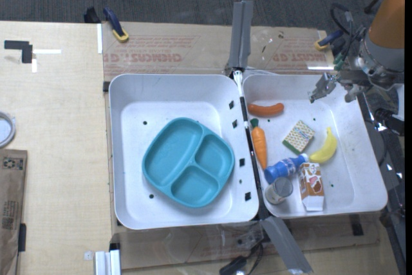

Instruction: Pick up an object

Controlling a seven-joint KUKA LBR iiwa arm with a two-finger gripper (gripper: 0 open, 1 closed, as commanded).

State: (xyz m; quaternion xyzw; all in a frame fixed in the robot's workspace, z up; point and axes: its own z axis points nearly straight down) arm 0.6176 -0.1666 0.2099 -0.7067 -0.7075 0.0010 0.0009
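The right bin (360, 199) holds several objects: an orange-red sausage (266, 109), a carrot (259, 145), a small patterned box (299, 136), a yellow banana (325, 147), a blue bottle (285, 168), a grey can (279, 190) and a white juice carton (311, 185). My gripper (335, 91) hangs over the bin's far right corner, above and to the right of the box and banana. Its fingers stand open with nothing between them.
The left bin (122, 113) holds a blue divided plate (188, 161). A grey post (241, 35) rises at the far end of the wall between the bins. Clamps sit on the cardboard behind the bins. Cables run down the right side.
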